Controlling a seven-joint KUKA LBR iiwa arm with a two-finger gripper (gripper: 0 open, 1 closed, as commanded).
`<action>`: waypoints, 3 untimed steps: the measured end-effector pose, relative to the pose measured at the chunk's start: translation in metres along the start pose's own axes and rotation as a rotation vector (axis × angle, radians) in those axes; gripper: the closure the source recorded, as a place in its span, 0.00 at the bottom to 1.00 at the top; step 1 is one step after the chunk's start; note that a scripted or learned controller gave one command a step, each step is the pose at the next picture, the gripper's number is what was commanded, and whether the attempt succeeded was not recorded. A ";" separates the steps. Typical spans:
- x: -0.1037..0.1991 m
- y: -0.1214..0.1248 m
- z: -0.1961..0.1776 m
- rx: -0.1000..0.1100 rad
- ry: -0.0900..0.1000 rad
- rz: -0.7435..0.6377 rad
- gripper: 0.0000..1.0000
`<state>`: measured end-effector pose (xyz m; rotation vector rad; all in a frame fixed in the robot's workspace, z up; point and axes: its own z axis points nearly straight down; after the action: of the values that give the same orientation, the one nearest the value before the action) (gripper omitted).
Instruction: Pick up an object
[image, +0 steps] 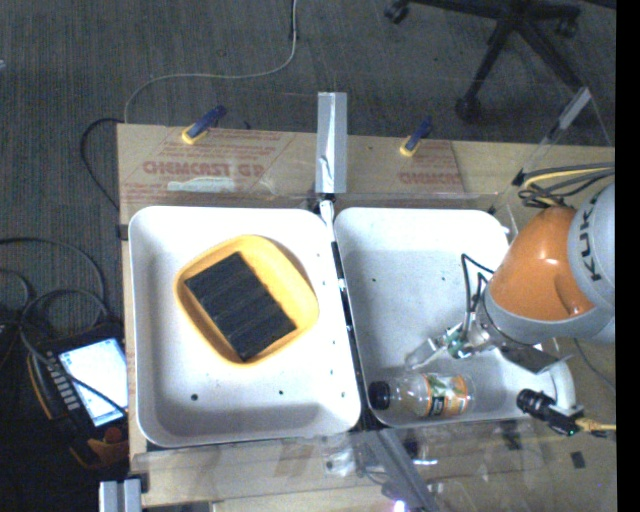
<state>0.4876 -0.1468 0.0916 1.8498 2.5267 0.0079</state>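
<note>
One small clear bottle lying flat by right bin's near edge. Light, smooth, likely slippery; best grabbed across its middle. Hand just above, grip hard to tell.

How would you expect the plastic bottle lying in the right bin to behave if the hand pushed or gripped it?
The bottle lies on its side, so it would probably roll. Its clear, smooth wall looks slippery and may dent. It seems partly filled, so likely fairly light.
</note>
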 end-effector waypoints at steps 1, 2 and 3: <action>-0.029 0.010 0.000 -0.003 0.002 0.383 0.00; -0.067 0.073 -0.066 0.014 -0.001 0.623 0.00; -0.063 0.008 -0.078 0.014 0.001 0.486 0.00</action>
<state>0.5128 -0.2041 0.1695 2.4118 2.0134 -0.0051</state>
